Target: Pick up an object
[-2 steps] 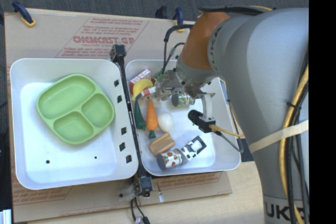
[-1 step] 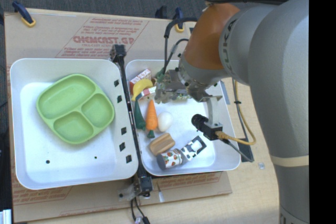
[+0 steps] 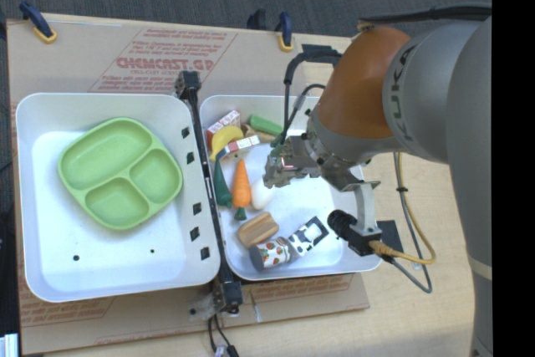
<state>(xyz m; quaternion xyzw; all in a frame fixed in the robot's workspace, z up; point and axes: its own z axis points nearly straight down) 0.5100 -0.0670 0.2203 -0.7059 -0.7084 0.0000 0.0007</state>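
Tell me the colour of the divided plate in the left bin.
Light green. The divided plate shows plainly in the camera view, lying in the left bin.

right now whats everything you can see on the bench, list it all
bins: 2, white, side by side on the bench
divided plate: 1, green, left bin
carrot: 1, orange, right bin, near the divider
banana: 1, yellow, right bin, far end
bread piece: 1, tan, right bin, near end
can: 1, patterned, right bin, near edge
clamps: 2, blue, bench's far edge
arm: 1, grey with orange band, over right bin
gripper: 1, metal, above the carrot
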